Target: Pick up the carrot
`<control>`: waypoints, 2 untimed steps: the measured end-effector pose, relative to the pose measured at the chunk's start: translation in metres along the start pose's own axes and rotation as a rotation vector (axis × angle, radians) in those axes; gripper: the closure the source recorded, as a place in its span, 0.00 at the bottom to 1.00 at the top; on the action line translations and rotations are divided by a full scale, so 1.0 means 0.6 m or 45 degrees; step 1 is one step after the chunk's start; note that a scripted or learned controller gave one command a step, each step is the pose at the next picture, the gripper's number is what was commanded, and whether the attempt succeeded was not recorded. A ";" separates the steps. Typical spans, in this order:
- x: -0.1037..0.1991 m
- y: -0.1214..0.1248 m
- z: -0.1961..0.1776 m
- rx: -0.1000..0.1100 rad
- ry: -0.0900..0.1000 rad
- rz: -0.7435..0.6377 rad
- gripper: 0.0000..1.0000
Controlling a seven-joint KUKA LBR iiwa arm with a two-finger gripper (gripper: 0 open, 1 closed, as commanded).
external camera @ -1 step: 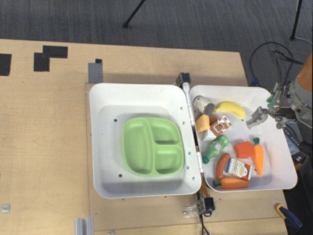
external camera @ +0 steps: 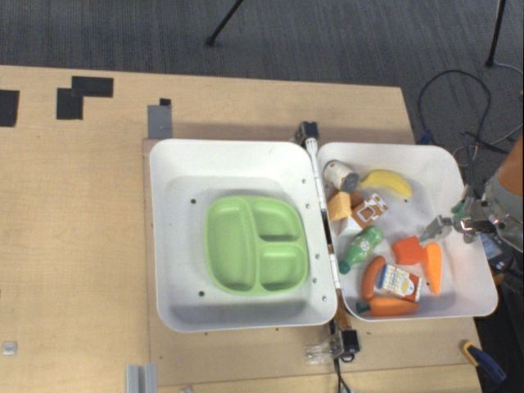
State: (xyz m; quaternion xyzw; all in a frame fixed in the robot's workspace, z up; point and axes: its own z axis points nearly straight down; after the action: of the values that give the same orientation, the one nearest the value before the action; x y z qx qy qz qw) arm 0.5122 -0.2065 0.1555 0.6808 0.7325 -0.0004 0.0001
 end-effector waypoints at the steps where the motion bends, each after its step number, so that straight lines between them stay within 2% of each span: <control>1: 0.002 0.011 0.084 -0.017 0.004 0.397 0.00; 2: 0.027 -0.018 0.096 -0.058 -0.026 0.017 0.00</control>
State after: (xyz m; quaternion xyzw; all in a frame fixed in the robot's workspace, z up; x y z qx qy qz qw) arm 0.5003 -0.1914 0.0982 0.6855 0.7276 0.0092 0.0229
